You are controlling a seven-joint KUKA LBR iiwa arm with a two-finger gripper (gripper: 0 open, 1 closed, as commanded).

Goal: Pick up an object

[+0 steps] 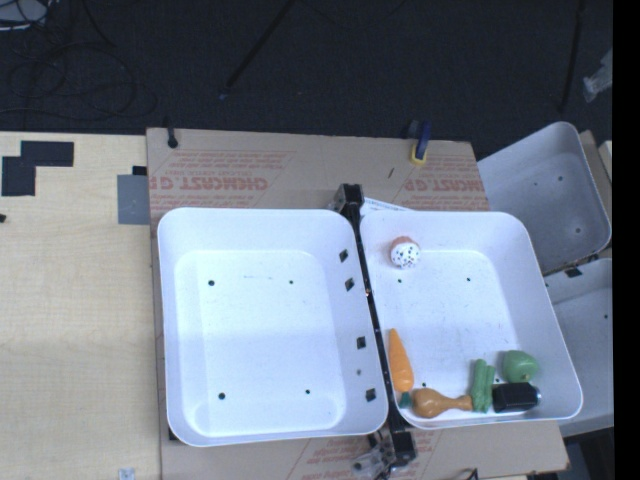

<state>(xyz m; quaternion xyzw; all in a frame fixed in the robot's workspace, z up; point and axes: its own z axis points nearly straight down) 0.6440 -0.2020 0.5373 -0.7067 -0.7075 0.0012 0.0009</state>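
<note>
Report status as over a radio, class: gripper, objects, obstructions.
Objects all in right bin: spotted ball at far wall; carrot, green pieces, black block clustered near front. Nothing lifted yet.

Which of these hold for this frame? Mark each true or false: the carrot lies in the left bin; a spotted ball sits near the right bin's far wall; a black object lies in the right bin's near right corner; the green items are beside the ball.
1. The carrot lies in the left bin. False: it lies in the right bin, by the divider.
2. The spotted ball sits near the right bin's far wall. True.
3. A black object lies in the near right corner. True.
4. The green items are beside the ball. False: they lie near the black object.
</note>
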